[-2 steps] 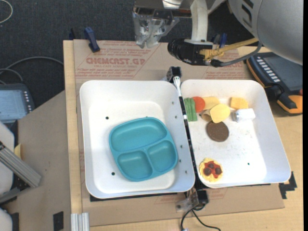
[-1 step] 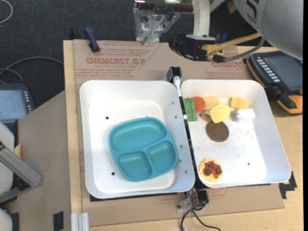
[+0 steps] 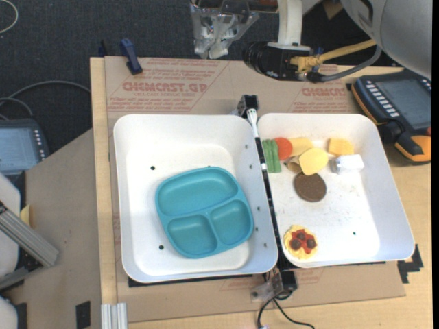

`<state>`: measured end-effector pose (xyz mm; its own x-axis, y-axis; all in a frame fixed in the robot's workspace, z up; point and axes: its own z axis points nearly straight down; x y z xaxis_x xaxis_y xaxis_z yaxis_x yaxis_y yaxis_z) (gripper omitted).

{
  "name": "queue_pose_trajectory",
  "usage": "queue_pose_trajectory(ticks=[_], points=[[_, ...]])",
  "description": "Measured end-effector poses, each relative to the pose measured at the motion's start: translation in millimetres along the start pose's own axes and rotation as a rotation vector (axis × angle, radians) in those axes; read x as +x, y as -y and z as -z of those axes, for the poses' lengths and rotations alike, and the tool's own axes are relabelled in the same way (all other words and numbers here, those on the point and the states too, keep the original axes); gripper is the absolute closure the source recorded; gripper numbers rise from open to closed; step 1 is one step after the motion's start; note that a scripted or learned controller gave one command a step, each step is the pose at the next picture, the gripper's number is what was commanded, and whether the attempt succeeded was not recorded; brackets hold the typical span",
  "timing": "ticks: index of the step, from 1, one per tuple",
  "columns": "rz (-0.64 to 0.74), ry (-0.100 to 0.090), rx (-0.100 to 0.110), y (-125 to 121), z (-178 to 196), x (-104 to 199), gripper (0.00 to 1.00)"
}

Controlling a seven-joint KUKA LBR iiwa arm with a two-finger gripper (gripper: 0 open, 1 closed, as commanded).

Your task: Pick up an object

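My gripper [image 3: 215, 45] hangs high above the back edge of the bench, beyond both bins, open with nothing between its fingers. The right bin [image 3: 384, 204] holds a cluster near its back left: a green piece [image 3: 272, 156], an orange-red piece [image 3: 282, 147], a yellow wedge [image 3: 314, 160], a smaller yellow block [image 3: 341, 146] and a white block [image 3: 350, 162]. A brown disc [image 3: 310, 187] lies just in front of them. A small round tart with red topping [image 3: 302, 242] sits at the bin's front left corner.
The left bin [image 3: 137, 149] holds a teal three-compartment plate [image 3: 204, 211]. A raised divider [image 3: 261, 177] separates the bins. A blue clip [image 3: 130, 55] lies on the cardboard at the back left. A handheld control pendant [image 3: 398, 108] rests at the right.
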<state>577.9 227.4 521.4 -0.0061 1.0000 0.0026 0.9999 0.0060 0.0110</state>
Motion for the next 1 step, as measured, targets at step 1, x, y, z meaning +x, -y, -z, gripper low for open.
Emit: queue_pose_trajectory(ticks=[1], points=[[0.001, -0.001, -0.004, -0.4, 10.3, 0.9, 1.0]])
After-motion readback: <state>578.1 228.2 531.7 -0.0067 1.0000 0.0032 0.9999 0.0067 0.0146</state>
